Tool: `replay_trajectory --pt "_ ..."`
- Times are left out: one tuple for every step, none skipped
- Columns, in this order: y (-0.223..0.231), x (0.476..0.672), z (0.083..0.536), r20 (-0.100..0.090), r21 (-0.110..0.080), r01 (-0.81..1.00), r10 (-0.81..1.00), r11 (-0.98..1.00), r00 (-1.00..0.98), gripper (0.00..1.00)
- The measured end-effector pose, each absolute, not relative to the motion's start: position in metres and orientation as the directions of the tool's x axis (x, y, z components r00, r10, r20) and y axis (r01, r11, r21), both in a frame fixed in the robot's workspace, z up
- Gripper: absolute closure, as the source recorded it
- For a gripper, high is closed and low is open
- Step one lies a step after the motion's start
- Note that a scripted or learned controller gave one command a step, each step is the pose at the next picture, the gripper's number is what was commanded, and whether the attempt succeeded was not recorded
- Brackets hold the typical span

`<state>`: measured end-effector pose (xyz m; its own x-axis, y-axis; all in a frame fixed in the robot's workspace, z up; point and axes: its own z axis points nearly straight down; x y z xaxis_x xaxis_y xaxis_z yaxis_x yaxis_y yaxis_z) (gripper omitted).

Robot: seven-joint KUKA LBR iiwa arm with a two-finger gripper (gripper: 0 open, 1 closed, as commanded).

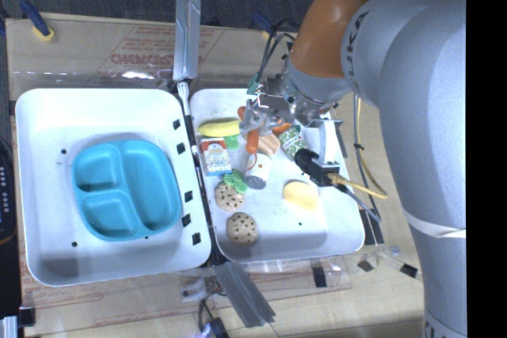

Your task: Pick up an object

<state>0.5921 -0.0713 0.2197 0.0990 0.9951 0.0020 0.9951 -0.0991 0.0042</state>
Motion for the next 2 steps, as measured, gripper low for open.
replay_trajectory --pt "-0.025 0.576 0.301 0.001 0.004 1.000 1.000 0.005 -0.005 1.00" --pt "-0.051 0.540 0.255 -0.001 -0.006 0.998 0.998 -0.068 0.068 1.00"
